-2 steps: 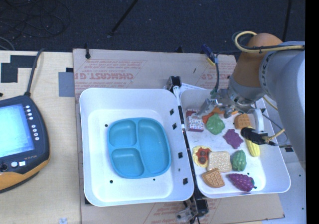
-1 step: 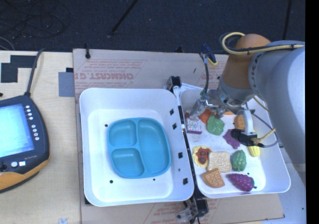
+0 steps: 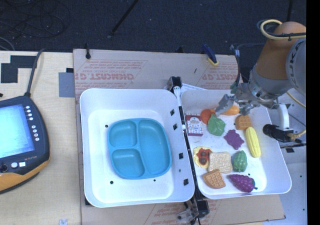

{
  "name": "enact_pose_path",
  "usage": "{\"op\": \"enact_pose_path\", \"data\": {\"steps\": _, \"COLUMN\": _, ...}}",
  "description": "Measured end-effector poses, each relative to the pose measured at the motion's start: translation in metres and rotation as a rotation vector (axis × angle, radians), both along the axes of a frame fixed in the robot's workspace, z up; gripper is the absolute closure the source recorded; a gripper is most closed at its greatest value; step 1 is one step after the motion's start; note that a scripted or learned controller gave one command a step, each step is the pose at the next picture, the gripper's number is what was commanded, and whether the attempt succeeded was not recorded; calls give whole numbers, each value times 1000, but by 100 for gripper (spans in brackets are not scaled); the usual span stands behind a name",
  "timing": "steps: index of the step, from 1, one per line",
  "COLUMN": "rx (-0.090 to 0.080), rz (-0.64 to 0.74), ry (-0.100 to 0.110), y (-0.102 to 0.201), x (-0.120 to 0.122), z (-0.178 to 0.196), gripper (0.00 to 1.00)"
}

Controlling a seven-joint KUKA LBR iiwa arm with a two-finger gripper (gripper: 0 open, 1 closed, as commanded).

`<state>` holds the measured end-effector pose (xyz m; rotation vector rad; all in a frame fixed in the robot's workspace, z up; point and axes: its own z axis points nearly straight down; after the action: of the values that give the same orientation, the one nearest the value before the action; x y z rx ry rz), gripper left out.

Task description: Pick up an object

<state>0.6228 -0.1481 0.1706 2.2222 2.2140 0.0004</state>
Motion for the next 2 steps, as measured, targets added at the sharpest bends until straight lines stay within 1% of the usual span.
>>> {"op": "enact_pose_path", "data": {"steps": 1, "rx": 0, "rz": 3, "ry": 3, "y": 15, "x": 22, "z": -85, "gripper": 0}}
{"op": "enact_pose_path", "data": {"steps": 2, "rx": 3, "rz": 5, "ry": 7, "y": 27, "x": 20, "z": -83, "gripper": 0}}
